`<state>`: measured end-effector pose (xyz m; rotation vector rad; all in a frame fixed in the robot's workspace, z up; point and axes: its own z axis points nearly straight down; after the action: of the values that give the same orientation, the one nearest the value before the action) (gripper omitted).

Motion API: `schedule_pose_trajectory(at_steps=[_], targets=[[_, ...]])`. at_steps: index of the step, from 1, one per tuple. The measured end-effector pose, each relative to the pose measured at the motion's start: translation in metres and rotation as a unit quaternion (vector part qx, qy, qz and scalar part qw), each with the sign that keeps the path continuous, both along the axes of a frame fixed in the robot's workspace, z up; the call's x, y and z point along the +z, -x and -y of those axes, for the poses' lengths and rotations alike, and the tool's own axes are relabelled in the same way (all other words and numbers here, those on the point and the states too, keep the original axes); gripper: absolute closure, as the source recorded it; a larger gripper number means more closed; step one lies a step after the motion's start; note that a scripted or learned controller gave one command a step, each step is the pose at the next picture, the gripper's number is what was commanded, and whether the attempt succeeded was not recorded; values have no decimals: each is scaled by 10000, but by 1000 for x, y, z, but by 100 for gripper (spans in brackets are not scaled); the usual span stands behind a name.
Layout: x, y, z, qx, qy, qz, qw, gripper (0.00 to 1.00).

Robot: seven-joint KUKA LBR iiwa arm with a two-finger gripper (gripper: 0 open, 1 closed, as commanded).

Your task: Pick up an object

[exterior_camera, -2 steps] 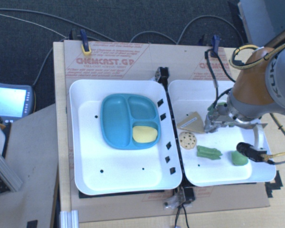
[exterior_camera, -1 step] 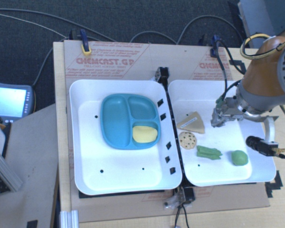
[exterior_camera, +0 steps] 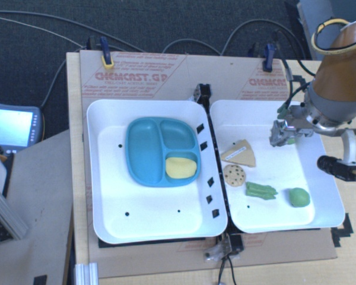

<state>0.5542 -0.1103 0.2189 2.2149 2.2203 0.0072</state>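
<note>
Here, going from the left, the left bin [exterior_camera: 107, 218] is holding a blue divided plate [exterior_camera: 160, 150], and a yellow piece [exterior_camera: 181, 167] is lying in its lower right compartment. In the right bin [exterior_camera: 320, 218] a tan wedge [exterior_camera: 240, 154] is resting near the divider, a round cookie [exterior_camera: 234, 175] is just below it, then a green leafy piece [exterior_camera: 260, 190] and a green ball [exterior_camera: 299, 197] are lying nearer the front. The tool [exterior_camera: 283, 133] is hanging over the upper part of the right bin, apart from all these things, and nothing is sitting between its parts; I cannot tell how it is set. I think the tan wedge is the nearest candidate. To do this well, the tool is needing to center over one object and descend straight, avoiding the neighbours.
</note>
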Motion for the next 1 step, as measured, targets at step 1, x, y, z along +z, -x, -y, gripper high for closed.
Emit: schedule_pose_trajectory(at_steps=[1], targets=[[39,-1,0,-3,1,-5,10000,100]])
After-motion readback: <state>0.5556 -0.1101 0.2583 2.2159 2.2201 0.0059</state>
